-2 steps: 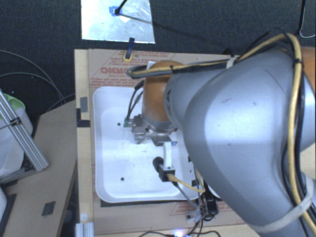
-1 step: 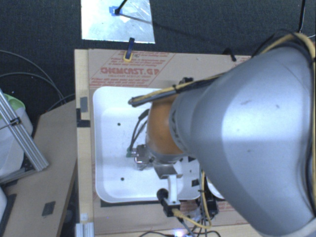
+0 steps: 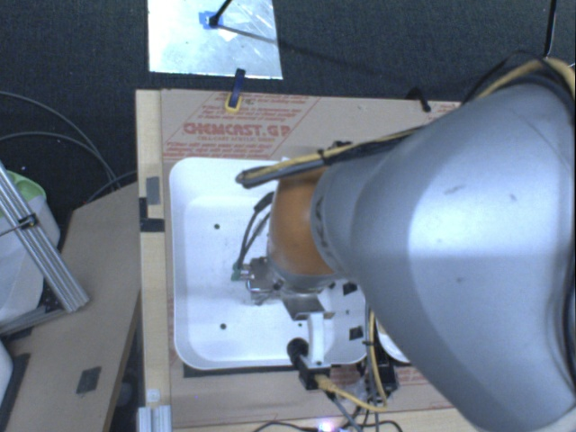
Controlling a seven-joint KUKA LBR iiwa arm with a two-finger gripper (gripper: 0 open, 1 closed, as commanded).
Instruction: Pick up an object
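The grey arm with its orange band point(image 3: 292, 228) reaches from the right and hangs low over the left white bin point(image 3: 202, 241). The gripper point(image 3: 268, 286) points down over the middle of that bin, and the wrist above it hides its tips. Two small dark dots point(image 3: 217, 227) mark the bin's bare white floor on the left. The arm's bulk covers the bin's right half and nearly all of the right bin point(image 3: 389, 345), so whatever lies there is hidden.
The bins rest on a brown board with red print point(image 3: 238, 129). A shiny sheet point(image 3: 213, 25) lies beyond it at the top. An aluminium rail point(image 3: 40, 246) leans at the far left, beside a wooden bench top point(image 3: 94, 268).
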